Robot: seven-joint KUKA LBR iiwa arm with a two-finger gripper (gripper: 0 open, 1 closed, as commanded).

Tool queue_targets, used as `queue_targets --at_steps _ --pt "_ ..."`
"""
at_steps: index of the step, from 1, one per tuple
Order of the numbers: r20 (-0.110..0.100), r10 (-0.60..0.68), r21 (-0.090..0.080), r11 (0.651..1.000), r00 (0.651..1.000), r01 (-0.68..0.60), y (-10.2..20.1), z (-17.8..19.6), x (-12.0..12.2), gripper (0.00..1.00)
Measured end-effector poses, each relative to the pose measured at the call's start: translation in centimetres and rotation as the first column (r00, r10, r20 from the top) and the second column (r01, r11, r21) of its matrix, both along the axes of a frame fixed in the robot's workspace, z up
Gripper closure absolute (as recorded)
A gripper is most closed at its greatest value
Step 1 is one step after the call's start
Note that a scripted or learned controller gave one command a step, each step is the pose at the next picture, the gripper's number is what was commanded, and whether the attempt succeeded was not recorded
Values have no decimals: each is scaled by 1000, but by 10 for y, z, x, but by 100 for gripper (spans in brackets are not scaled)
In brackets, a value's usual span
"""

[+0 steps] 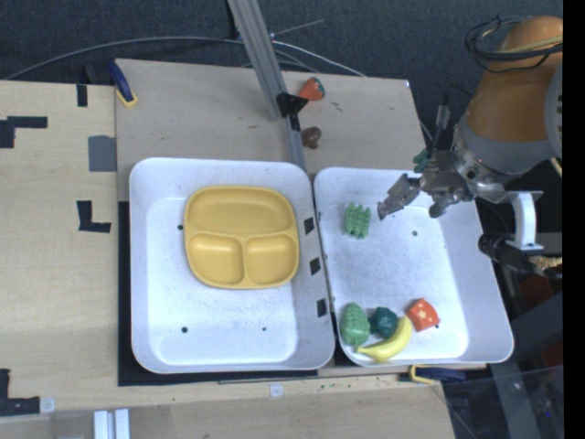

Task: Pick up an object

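Observation:
In the right bin [457, 273] a small light-green object [356, 219] lies near the top left. Along the bin's front edge sit a green vegetable [354, 322], a dark teal piece [383, 322], a yellow banana [390, 343] and a red-orange piece [422, 314]. My gripper [418, 200] hangs over the upper part of the right bin, to the right of the light-green object. Its two fingers are spread apart with nothing between them.
The left bin [155, 273] holds a yellow divided plate [242, 234]. A grey pole [260, 44] rises behind the bins, with a small red-orange item [313, 88] and a brown one [312, 136] on the bench beside it.

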State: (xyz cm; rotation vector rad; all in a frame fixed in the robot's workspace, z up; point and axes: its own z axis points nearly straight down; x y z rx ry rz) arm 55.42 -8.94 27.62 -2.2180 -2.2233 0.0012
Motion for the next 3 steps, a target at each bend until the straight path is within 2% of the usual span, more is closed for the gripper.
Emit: queue_targets --at_steps 1,2,3 --pt "0 0 0 1000 1000 0 0 0 0 0" --pt "-4 -1 -1 1000 1000 1 -1 -46 6 0" --pt "-6 -2 -1 1000 1000 2 -10 -102 1 0"
